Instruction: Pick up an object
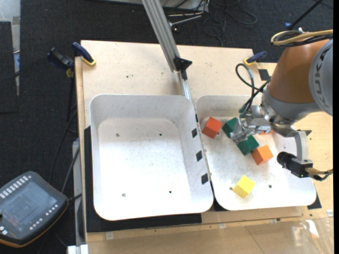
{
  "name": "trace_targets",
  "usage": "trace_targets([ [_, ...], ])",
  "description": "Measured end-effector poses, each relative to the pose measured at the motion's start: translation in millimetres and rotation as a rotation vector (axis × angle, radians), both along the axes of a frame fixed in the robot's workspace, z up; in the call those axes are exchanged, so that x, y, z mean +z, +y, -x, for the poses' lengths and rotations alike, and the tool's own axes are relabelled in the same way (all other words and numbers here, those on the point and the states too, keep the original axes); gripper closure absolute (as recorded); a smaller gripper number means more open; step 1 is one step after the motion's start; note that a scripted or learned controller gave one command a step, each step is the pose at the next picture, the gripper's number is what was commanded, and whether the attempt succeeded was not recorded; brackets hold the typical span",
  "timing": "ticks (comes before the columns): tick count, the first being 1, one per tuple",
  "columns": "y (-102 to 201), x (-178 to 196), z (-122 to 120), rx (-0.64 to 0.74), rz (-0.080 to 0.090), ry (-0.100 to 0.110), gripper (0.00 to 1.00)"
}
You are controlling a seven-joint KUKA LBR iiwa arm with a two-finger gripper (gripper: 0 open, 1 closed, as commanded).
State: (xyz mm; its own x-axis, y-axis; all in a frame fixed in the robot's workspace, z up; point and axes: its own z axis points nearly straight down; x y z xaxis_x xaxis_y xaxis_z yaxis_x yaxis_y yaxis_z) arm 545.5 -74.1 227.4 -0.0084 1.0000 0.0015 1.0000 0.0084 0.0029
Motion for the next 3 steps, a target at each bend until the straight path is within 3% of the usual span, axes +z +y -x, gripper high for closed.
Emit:
trace_targets([
  [2,115,17,-20,0.000,-0.001,0.001,1.00],
  [3,158,13,-30,-0.002,0.001,0.002,1.00],
])
